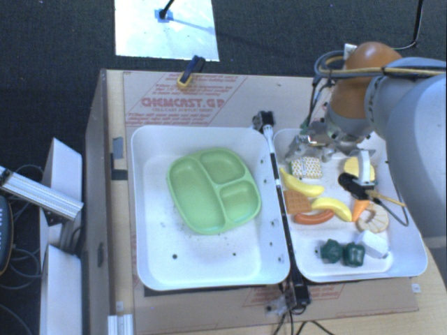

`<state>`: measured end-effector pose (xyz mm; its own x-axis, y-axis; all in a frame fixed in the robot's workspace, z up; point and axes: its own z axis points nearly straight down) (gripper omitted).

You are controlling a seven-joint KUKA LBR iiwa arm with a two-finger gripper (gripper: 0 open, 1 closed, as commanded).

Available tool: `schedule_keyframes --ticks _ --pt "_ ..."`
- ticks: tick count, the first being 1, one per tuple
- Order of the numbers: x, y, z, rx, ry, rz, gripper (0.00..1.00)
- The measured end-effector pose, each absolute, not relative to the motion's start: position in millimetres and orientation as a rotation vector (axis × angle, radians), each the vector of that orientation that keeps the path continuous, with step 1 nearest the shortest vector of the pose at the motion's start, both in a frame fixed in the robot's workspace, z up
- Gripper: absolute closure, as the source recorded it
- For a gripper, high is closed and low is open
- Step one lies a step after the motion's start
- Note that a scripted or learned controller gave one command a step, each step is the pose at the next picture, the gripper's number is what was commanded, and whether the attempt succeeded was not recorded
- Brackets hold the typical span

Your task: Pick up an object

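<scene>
Green toy peppers [342, 252] sit at the near edge of the right bin [412, 257], closest to the camera. My gripper [312, 145] hangs low over that bin's far corner, and whether my fingers are spread or closed I cannot tell. Just below them lies a small checkered toy [306, 167]. Nearer than that are two bananas [302, 184], then a sausage [314, 218]. Left of the right bin, a green divided plate [213, 190] rests in the left bin [150, 257].

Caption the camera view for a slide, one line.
Grey KUKA arm's gripper lowered over the toy-food-filled right white bin; light green divided plastic plate lies in the left white bin.
</scene>
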<state>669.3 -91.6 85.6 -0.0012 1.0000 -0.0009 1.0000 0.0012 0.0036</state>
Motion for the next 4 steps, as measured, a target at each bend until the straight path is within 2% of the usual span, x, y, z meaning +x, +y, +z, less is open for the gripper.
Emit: schedule_keyframes --ticks 4 --pt "669.1 -84.6 85.0 2.217 2.223 0.001 0.00"
